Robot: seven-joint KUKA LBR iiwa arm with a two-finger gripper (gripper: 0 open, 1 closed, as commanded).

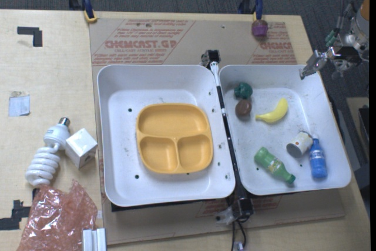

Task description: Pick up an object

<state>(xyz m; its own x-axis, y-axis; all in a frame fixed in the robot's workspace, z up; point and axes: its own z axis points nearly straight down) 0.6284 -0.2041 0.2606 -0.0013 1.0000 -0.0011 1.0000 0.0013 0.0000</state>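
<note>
Bench (53,85): pale wood with a brown board on top, carrying two white bins side by side.

Left bin (117,173): holding a yellow divided plate (174,138), lying flat at its middle.

Right bin (329,120): holding six small things. A yellow banana (274,112) is lying near the middle. A green bottle (273,164) is lying on its side toward the near edge. A blue bottle (317,159) is lying just beside a white cup (300,143), which is tipped over; whether they are touching is hard to make out. A dark green lump (243,90) is sitting right above a brown lump (243,107) at the left wall; their shapes are too small to name.

Arm: reaching in at the upper right, mostly cut off by the frame edge. The gripper (311,66) is hanging over the right bin's far right corner, well apart from everything in it; its fingers are a tangle of thin metal, and I cannot tell how they are standing.

Outside the bins: a crumpled pink bag (56,220) cut off at the bottom, a spiral light bulb (47,156), a white cube (81,147), a purple thing (259,27) on the board.
</note>
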